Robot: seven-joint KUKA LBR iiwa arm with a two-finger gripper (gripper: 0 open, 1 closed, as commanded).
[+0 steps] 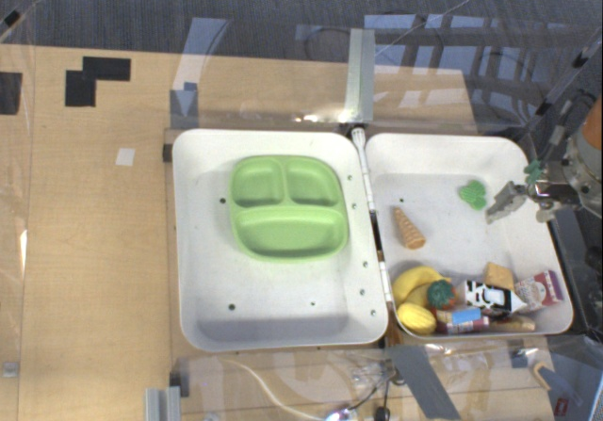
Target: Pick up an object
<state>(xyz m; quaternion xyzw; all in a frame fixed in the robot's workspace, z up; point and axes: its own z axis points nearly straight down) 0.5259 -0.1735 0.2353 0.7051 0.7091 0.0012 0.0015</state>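
Observation:
My gripper [524, 206] hangs over the right side of the right bin [443, 160], with its fingers spread apart and nothing between them. A small green object [473, 193] lies just left of the left finger [502, 202], apart from it. An orange cone [408, 228] lies near the bin's middle. Along the front wall sits a pile: a yellow banana [419, 282], a lemon [415, 317], a green ball [440, 294], a black-and-white item [486, 297], a tan cracker [499, 275] and a pink-and-white carton [540, 289].
The left bin [203, 250] holds a green divided plate [287, 206]. A metal divider [369, 212] separates the two bins. Bare white floor lies between the cone and the small green object. The arm comes in from the right edge.

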